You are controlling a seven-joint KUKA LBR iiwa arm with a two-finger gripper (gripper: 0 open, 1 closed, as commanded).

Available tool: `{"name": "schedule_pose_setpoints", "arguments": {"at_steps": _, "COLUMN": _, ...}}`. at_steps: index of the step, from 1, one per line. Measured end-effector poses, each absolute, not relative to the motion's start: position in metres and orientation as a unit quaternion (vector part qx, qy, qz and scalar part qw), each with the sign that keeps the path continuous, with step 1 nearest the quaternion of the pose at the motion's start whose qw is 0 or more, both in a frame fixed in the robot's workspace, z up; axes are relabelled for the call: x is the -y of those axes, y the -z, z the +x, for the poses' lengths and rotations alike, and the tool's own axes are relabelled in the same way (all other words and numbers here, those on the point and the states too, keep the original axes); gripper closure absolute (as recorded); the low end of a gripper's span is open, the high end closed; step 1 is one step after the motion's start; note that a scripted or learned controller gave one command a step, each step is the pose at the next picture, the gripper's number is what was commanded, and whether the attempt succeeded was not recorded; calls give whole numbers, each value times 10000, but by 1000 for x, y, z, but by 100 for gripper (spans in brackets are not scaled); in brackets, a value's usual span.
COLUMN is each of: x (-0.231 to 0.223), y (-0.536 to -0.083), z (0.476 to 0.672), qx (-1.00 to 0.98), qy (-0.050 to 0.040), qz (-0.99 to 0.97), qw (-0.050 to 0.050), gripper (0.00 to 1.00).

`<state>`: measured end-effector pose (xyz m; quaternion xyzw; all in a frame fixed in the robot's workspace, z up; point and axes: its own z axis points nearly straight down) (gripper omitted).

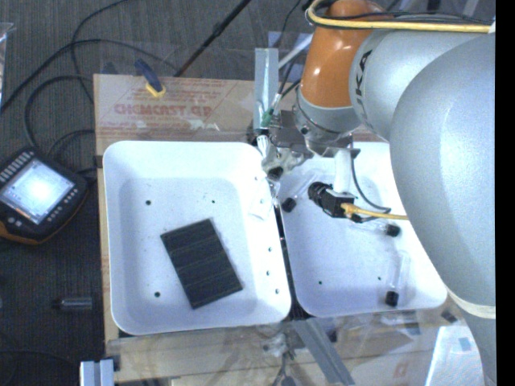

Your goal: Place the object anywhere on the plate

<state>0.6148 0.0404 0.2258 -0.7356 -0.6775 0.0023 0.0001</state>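
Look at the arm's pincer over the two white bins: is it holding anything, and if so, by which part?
It cannot be told. The pincer sits at the divide between the bins, too cluttered to read. The dark ridged plate lies apart in the left bin.

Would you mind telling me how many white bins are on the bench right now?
2. The left bin holds a dark ridged plate. The right bin sits beside it, partly covered by the arm, so anything under the arm may be hidden.

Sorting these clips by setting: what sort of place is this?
Probably a robotics lab: an industrial arm over two white bins on a bench, a teach pendant and loose cables on carpet.
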Motion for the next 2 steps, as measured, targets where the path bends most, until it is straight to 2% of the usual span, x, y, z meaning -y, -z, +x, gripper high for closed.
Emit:
{"name": "schedule_pose_setpoints", "arguments": {"at_steps": 1, "x": -91, "y": -280, "z": 510, "qx": 7072, "qy": -22, "qz": -7070, "qw": 3, "gripper": 100}}
{"name": "schedule_pose_setpoints", "arguments": {"at_steps": 2, "x": -155, "y": -335, "z": 519, "qx": 8001, "qy": -16, "qz": -5998, "qw": -11, "gripper": 100}}
